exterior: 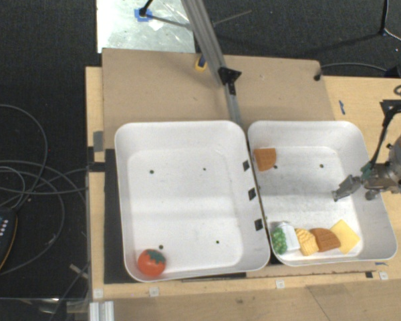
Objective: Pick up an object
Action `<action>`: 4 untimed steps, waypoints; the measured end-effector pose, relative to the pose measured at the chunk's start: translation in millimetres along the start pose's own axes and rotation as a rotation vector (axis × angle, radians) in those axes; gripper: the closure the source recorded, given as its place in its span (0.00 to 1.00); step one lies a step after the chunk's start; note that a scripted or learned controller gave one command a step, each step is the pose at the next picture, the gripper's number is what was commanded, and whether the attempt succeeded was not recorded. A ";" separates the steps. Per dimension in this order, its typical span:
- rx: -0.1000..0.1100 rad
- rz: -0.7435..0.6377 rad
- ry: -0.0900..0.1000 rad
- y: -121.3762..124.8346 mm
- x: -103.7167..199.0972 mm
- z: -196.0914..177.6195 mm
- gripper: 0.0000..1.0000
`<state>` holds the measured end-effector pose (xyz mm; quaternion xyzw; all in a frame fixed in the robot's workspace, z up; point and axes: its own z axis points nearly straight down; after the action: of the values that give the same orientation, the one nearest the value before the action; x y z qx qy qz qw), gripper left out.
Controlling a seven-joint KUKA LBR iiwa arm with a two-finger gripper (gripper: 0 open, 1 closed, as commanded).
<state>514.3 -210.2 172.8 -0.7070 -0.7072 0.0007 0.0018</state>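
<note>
My gripper (354,192) hangs over the right side of the right bin (301,131), reaching in from the right. It is open, and nothing lies between its fingers. Below it, along the bin's front wall, lies a row of objects: a green and white piece (281,238), a yellow-orange piece (307,241), a brown block (326,239) and a yellow block (346,235). An orange wedge (264,158) rests at the far left of the same bin. A red tomato (151,262) sits in the front left corner of the left bin (180,131).
A grey pole (210,42) slants down from the top to the gap between the bins. Black clips (251,193) mark the shared rim. Cables lie on the dark floor at left.
</note>
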 end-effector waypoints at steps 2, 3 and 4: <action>-0.001 -0.001 0.000 -2.8 -3.0 84.3 0.00; -0.007 -0.001 -0.003 -1.1 -4.1 71.2 1.00; -0.009 -0.004 -0.003 -6.4 3.3 18.5 1.00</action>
<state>507.8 -206.9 154.3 -0.7055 -0.7087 -0.0013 -0.0026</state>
